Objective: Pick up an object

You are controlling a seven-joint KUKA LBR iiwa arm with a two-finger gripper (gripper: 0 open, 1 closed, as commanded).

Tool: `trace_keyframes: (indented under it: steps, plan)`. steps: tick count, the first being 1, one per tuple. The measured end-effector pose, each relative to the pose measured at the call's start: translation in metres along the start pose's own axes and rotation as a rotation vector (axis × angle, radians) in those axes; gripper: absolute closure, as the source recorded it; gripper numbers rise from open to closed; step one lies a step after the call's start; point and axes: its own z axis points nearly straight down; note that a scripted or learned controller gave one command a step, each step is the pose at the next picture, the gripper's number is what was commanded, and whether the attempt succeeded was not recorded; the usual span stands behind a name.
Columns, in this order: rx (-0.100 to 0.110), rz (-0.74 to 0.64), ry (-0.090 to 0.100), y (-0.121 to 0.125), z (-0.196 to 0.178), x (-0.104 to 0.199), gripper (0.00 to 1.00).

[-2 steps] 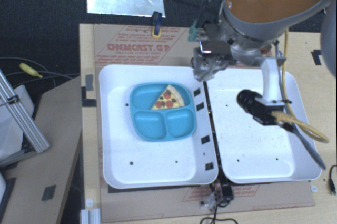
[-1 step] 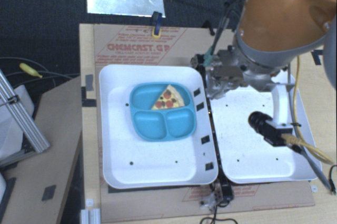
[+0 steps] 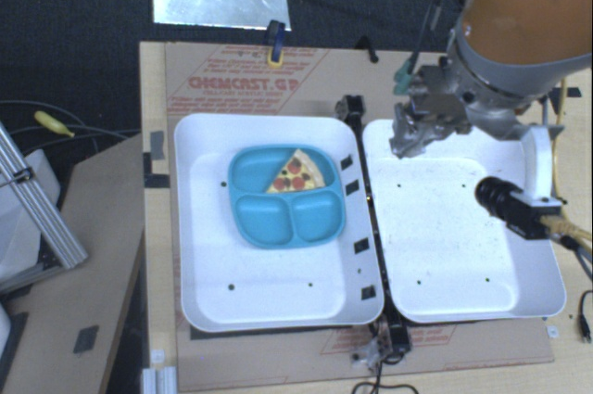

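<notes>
Camera view recorded the gripper hanging over the upper left corner of the right bin, with nothing seen in its grasp and its opening impossible to judge. The pizza slice lay in the blue divided plate, mid-frame in the left bin. A sound pick would likely require travel left across the divider, then a descent centred on the slice, clear of the plate's ridges.

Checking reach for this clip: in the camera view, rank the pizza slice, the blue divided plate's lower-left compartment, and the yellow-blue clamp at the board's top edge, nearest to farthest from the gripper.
From the gripper:
1. Pizza slice, left bin, plate's upper compartment.
2. Clamp, up-left on the board's edge.
3. Lower-left compartment, farther left and lower.
</notes>
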Motion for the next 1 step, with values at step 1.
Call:
trace_keyframes:
  steps: [1]
  plan:
    - [0.002, -0.012, 0.003, -0.0008, -0.0156, 0.0755, 1.00]
